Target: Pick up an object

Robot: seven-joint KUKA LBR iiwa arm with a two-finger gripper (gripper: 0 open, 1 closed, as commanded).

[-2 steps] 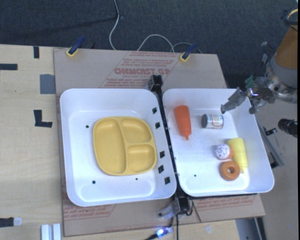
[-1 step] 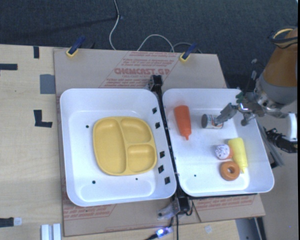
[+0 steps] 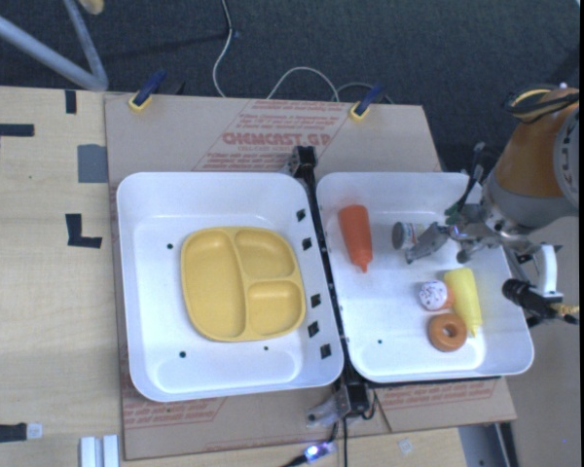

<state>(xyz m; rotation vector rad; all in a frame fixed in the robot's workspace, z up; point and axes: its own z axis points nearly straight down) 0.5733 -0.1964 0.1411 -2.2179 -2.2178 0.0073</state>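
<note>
1. the grey arm with its orange band (image 3: 535, 154) reaches in from the right, and its two-finger gripper (image 3: 430, 244) sits low over the upper middle of the right shallow white plastic bin (image 3: 506, 358).
2. whether the gripper is released or clenched i cannot tell; the metal parts at its tip blur together, and nothing can be seen caught in it.
3. just beside the tip, on its left, lies a small dark grey cylindrical piece (image 3: 403, 233) on the bin floor. touching or apart, i cannot tell.
4. the other candidates all rest on the bin floor: an orange carrot-shaped toy (image 3: 355, 235) near the left wall, a yellow banana-like toy (image 3: 464, 298) below the gripper, a small white speckled ball (image 3: 432, 296) touching or just beside it, and an orange ring-shaped doughnut toy (image 3: 449, 332) near the front.
5. the left shallow white plastic bin (image 3: 146, 358) holds a yellow three-compartment plastic plate (image 3: 241, 282), well apart from the gripper.
6. judgement: the approach looks done, with the grasp itself and the lift left to do; no object is off the floor, so the pick is not yet achieved. the grey piece seems the likeliest target.
</note>
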